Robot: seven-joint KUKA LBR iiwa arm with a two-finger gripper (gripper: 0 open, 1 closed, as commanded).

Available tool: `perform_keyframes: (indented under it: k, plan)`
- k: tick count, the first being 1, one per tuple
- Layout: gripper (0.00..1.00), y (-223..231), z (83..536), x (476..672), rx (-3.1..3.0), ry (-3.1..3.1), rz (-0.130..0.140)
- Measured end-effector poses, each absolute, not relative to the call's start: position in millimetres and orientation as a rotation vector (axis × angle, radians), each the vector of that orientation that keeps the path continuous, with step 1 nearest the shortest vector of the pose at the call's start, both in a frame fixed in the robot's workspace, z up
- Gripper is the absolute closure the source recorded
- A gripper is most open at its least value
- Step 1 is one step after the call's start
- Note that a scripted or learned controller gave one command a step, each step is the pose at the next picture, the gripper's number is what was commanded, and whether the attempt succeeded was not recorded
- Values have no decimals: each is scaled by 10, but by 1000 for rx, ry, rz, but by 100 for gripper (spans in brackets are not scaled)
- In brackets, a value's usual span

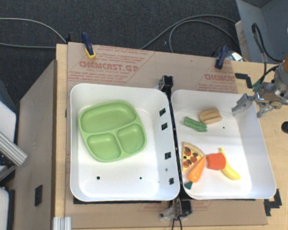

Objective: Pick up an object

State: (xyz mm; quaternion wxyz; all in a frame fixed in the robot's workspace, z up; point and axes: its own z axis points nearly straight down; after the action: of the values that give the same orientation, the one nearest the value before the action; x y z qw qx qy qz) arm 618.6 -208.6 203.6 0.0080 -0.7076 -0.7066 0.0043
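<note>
The metal pincer (252, 105) hangs spread over the right bin's (259, 143) smooth white rim, pinching nothing. Inside lie a tan bread-shaped block (209, 115), a green pod (195, 124) and a glossy orange carrot (196, 169).

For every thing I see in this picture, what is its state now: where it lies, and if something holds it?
Green tray: flat in the left bin, compartments bare.
Bread roll: lying loose in the right bin.
Green bean: lying beside the roll.
Pizza slice: flat, near the divider.
Carrot: lying against the pizza slice.
Red piece: resting on the banana.
Gripper: fingers open, holding nothing, over the right bin's far edge.
</note>
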Motion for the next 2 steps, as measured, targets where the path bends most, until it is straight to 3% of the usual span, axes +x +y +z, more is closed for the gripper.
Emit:
perform_keyframes:
  k: [1,2]
  plan:
    - [0,-2080,2098,6212,-2215,-2219,5]
    - [0,-2042,1422,6203,-2210,-2214,9]
